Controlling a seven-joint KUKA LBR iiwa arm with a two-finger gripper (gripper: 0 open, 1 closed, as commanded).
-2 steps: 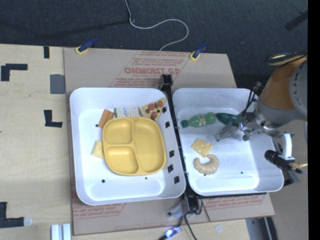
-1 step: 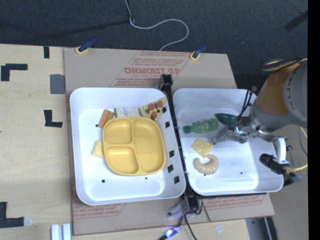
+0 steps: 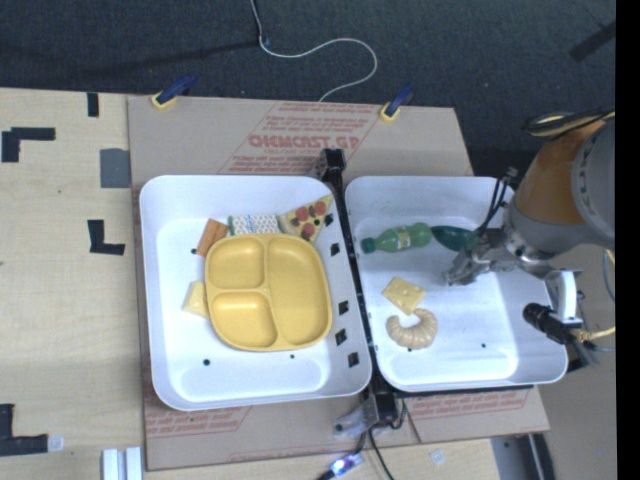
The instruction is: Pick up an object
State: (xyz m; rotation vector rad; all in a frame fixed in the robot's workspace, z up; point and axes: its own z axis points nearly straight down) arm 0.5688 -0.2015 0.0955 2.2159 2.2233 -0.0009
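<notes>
Hovering at right-centre, gripper (image 3: 462, 271), finger state unclear, beside green bottle (image 3: 398, 238); risks nudging it rolling away.

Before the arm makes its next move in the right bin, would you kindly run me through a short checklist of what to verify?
1. Gripper is over the right bin: ok.
2. Gripper is near a target, the green bottle: ok.
3. Object between the fingers: cannot tell.
4. Cheese wedge and croissant lie clear of the gripper: ok.
5. Yellow tray is in the left bin, away from the arm: ok.
</notes>
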